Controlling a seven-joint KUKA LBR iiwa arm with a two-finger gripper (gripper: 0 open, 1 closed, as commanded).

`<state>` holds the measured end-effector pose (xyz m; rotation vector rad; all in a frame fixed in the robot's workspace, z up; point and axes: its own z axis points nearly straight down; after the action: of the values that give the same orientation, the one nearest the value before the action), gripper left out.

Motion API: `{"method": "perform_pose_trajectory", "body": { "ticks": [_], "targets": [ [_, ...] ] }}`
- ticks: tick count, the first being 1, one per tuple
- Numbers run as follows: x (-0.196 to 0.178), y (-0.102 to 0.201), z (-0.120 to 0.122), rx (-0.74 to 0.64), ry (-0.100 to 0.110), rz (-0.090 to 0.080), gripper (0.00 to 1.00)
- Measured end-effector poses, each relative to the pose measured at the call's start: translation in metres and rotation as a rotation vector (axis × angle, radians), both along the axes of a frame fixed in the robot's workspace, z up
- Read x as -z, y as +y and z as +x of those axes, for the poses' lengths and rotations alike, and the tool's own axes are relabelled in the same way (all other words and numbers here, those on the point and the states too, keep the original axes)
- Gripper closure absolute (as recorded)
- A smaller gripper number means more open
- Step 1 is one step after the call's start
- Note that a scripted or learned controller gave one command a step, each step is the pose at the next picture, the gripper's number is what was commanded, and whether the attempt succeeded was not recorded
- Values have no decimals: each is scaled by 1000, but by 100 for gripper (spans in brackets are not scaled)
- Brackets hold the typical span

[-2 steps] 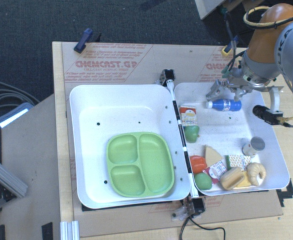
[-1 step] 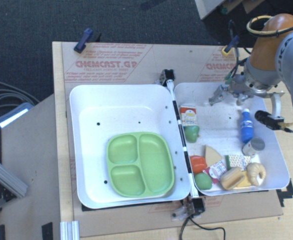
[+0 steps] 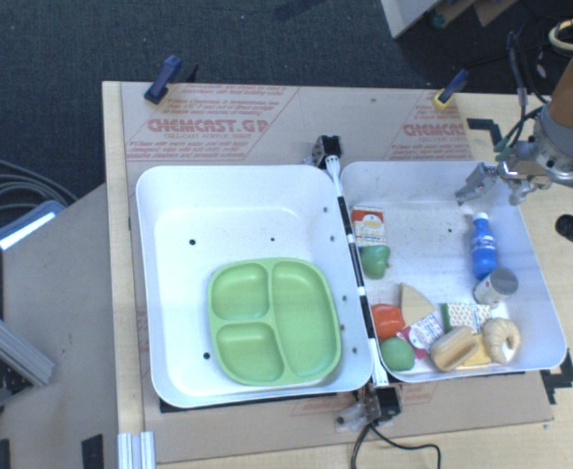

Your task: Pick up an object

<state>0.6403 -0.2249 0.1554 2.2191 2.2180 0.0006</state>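
My gripper (image 3: 493,190) hangs over the far right part of the right bin (image 3: 433,186), its fingers spread open and nothing between them. Just in front of it lies a blue bottle (image 3: 482,245) with a white cap, and a small grey can (image 3: 498,284) sits at the bottle's near end. At the bin's left wall are a red-and-white box (image 3: 369,227) and a green round fruit (image 3: 374,258). Along the near edge lie a cheese wedge (image 3: 416,304), a red tomato (image 3: 387,319), a lime (image 3: 397,353), a bread roll (image 3: 452,348) and a bagel (image 3: 502,338).
The left bin (image 3: 169,223) holds a green divided plate (image 3: 273,319). A black clip (image 3: 328,149) joins the two bins at the far rim. Blue clamps (image 3: 161,78) hold the board at the back. Cables lie off the bench on the left.
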Motion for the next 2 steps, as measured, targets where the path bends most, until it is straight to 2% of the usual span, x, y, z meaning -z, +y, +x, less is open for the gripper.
{"method": "perform_pose_trajectory", "body": {
  "ticks": [1,2],
  "targets": [
    [56,17,-11,-1,4,3,0],
    [69,7,-23,-6,1,12,0]
  ]
}}
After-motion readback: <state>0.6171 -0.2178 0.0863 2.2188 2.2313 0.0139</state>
